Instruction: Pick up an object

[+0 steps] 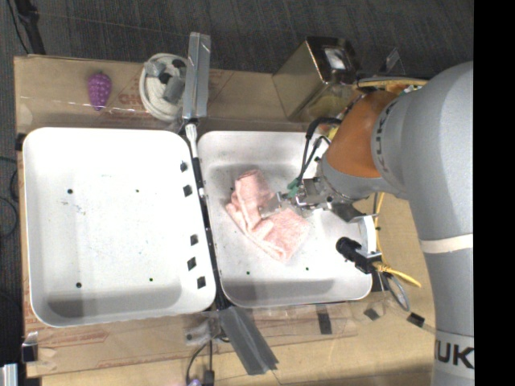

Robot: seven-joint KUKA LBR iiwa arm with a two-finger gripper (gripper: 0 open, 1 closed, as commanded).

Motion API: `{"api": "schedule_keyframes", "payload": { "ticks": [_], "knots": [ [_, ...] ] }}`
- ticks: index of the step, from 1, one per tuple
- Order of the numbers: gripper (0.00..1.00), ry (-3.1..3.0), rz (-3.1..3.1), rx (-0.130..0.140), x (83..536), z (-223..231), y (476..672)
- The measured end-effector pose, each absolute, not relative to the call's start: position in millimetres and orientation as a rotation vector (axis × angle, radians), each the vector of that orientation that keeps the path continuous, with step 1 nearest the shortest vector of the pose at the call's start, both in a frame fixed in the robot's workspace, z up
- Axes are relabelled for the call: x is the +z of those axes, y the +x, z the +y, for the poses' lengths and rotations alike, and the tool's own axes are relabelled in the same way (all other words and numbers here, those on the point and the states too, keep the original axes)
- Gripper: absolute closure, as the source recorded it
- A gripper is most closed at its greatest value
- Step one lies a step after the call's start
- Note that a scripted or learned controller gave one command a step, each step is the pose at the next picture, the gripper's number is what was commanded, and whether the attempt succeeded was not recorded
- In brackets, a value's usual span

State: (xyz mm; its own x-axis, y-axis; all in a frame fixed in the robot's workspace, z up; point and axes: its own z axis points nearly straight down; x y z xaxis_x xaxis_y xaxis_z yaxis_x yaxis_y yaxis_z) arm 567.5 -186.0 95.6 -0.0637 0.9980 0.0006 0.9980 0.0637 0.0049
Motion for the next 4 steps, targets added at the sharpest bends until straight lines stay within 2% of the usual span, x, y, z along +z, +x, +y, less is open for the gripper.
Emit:
{"api": "schedule_keyframes", "payload": {
  "ticks": [1,4],
  "knots": [
    [0.0,1.994,2.423,0.003,95.4,-184.3,595.5],
    [0.0,1.994,2.423,0.003,95.4,-184.2,595.5]
  ]
}}
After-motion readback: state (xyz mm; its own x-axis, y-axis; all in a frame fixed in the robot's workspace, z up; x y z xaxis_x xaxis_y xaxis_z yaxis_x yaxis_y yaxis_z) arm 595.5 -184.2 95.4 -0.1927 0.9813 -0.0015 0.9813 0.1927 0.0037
